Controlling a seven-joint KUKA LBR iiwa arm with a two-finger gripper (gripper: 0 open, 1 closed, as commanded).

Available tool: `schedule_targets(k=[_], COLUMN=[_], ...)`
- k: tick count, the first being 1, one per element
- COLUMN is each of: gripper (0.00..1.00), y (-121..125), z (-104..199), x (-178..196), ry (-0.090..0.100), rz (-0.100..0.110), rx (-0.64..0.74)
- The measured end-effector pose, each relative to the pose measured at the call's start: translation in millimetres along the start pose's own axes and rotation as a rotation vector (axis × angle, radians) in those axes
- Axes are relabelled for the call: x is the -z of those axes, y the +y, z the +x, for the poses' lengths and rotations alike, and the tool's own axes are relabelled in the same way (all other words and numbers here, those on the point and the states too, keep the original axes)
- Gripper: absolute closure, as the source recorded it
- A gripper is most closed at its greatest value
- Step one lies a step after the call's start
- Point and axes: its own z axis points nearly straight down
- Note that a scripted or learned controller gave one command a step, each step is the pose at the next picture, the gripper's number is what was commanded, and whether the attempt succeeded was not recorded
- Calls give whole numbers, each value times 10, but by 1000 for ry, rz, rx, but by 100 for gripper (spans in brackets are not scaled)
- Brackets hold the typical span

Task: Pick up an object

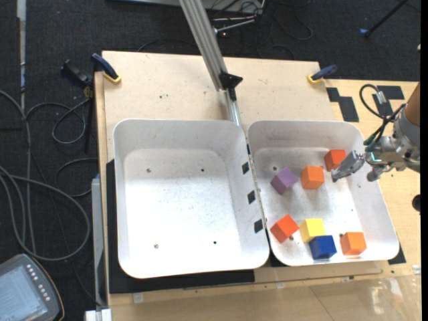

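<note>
In the right bin [384, 209], gripper [346, 168] beside orange cube [334, 158]

- The desk [174, 85] below me is a pale wooden board, set over dark carpet with cables trailing around it.
- Two shallow white bins sit on it side by side, touching along the middle: the left bin [127, 179] and the right bin [381, 212].
- A blue-and-yellow clamp [105, 67] grips its far left corner; another clamp [322, 74] grips the far right corner.
- Black square markings [344, 102] are on the surface near the far right.
- A grey metal pole [204, 35] slants down to the far edge, between the bins.
</note>
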Motion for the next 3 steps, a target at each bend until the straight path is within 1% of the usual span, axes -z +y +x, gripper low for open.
schedule_targets(k=[1,2,3], gripper=[0,0,0], y=[7,-49,-132], z=[-1,-36,-59], x=[18,-436,-1046], ry=[-1,0,1], rz=[-4,2,3], rx=[-1,-3,-4])
